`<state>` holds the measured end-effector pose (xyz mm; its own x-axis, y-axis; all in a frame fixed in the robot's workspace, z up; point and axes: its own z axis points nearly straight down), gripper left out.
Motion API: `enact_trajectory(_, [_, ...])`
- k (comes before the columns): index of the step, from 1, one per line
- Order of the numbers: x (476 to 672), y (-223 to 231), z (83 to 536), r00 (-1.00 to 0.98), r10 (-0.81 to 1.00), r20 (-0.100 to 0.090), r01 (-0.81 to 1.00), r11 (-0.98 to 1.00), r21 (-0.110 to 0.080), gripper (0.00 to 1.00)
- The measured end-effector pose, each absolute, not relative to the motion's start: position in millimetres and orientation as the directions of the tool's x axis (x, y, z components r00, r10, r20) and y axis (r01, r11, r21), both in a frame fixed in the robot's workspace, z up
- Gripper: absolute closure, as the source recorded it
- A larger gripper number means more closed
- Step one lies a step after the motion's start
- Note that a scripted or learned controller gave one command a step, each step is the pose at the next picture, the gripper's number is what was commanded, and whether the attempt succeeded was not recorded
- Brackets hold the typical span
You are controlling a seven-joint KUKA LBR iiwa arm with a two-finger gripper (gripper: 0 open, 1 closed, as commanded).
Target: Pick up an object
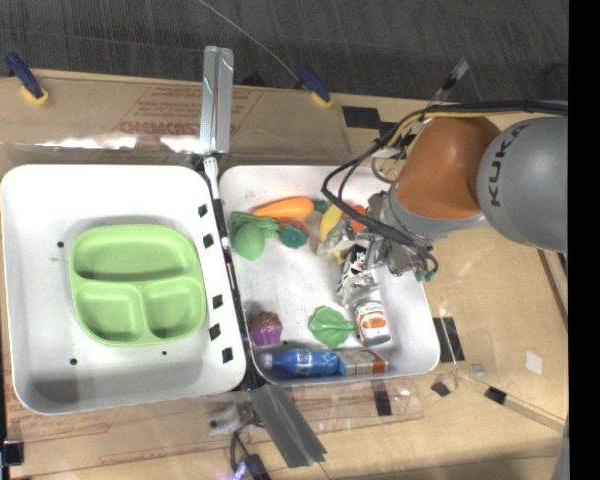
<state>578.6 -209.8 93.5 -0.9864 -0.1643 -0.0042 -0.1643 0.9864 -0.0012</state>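
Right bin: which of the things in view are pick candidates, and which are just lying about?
Job: orange plastic carrot, blue bottle, small white jar with orange label, purple cupcake toy, tool.
Lying about: green divided tray, blue clamps.

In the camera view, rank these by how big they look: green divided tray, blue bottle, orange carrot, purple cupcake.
Largest to smallest:
1. green divided tray
2. blue bottle
3. orange carrot, looks slightly shorter than the bottle, so that order is unsure
4. purple cupcake

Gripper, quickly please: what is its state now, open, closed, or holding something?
Gripper: it cannot be told; it hangs low over the right bin, just above the small white bottle.
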Motion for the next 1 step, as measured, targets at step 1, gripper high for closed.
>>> enact_trajectory(1, [496.5,-209.5,93.3,-0.993,-0.119,-0.004,-0.119,0.993,-0.001,0.0])
